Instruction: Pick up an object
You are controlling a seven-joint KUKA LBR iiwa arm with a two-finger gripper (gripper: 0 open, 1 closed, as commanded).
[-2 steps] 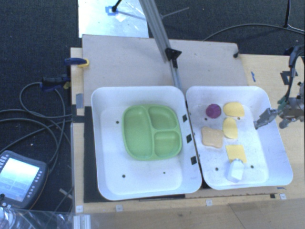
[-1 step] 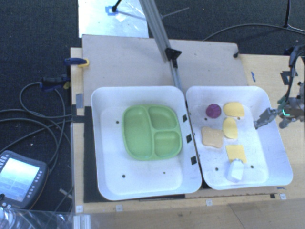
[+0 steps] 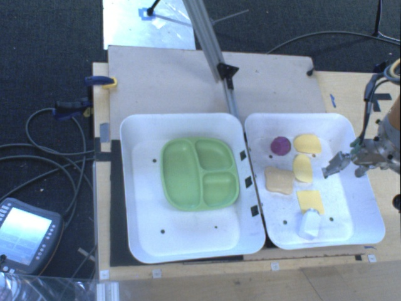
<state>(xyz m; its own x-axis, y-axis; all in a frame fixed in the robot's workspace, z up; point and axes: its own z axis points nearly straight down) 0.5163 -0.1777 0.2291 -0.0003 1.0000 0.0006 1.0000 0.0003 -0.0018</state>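
The right bin holds several small items: a purple round piece, a yellow lump, a yellow oval, a tan toast-shaped piece, a yellow square and a small white object. My gripper hangs over the right side of this bin, just right of the yellow oval. Its two fingers are spread apart and open, with nothing between them. The left fingertip points toward the oval without touching it.
The left bin holds a green divided plate. A grey metal pole slants down to the bins' back edge. A pendant with a lit screen and cables lie on the floor to the left.
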